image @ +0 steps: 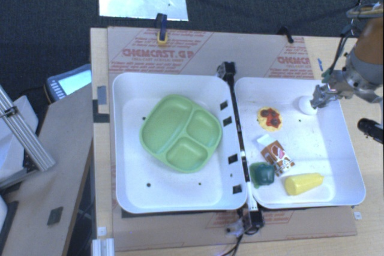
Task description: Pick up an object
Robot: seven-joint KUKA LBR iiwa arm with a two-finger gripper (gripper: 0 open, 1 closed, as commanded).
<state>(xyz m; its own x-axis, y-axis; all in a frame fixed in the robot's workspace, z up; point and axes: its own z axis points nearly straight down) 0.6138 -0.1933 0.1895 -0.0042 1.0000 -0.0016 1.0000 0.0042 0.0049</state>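
**Desk:** Gripper point(318, 96) first — where is it, and how do the fingers stand?

**Photographer:** Pictured at the upper right of the frame, it hangs over the far right part of the right bin point(348, 147), at the end of the grey arm point(365, 63) reaching in from the right edge. Whether its fingers are spread or pressed together I cannot tell; they are too small and blurred. Nothing is seen between them.

**Desk:** What lies nearest to it?

**Photographer:** A small white round object point(306, 106), just beside the gripper tip, to its lower left; touching or apart cannot be made out.

**Desk:** And the remainder of that bin?

**Photographer:** A yellow-and-red flat item point(269, 118) sits near the bin's upper centre. Below it lies a small brown-and-white packet point(276, 155). Along the lower edge, a dark green object point(262, 174) rests by the divider between the bins, with a yellow wedge-shaped piece point(303, 183) to its right, the two close together.

**Desk:** The left bin?

**Photographer:** Left bin point(129, 129), centre-left of the frame, holds a light green compartment plate point(180, 133), turned at an angle. Both bins rest on a sheet of printed cardboard point(180, 51).
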